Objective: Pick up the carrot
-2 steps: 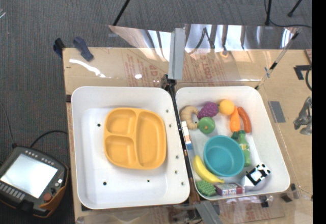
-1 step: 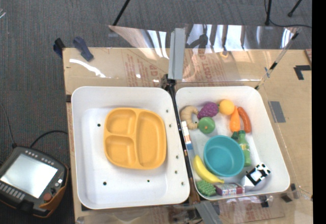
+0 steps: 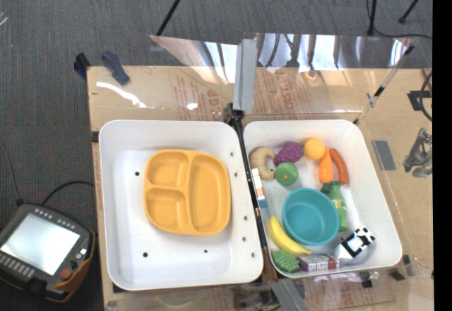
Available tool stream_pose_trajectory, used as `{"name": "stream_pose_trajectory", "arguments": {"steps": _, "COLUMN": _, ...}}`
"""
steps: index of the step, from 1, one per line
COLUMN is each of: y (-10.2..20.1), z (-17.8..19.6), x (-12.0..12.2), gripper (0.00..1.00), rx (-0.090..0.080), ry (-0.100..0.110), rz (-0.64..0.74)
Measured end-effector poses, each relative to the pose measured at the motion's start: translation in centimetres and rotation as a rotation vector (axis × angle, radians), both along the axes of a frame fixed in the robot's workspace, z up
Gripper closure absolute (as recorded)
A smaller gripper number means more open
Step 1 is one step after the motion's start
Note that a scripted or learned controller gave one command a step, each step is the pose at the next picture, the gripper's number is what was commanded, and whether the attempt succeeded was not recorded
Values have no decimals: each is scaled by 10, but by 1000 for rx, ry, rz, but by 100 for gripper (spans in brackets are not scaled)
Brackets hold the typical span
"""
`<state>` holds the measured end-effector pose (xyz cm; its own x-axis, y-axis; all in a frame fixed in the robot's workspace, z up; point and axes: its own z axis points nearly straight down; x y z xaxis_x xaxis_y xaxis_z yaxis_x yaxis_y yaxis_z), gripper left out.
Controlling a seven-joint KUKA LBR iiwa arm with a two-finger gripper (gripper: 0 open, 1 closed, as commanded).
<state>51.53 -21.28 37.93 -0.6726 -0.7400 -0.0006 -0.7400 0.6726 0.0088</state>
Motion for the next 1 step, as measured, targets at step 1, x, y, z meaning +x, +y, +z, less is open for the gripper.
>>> {"name": "stream_pose_trajectory", "arguments": {"steps": 1, "y": 3, "z": 99, "x": 23, "gripper": 100, "rx": -6, "ry": -15, "rz": 145}}
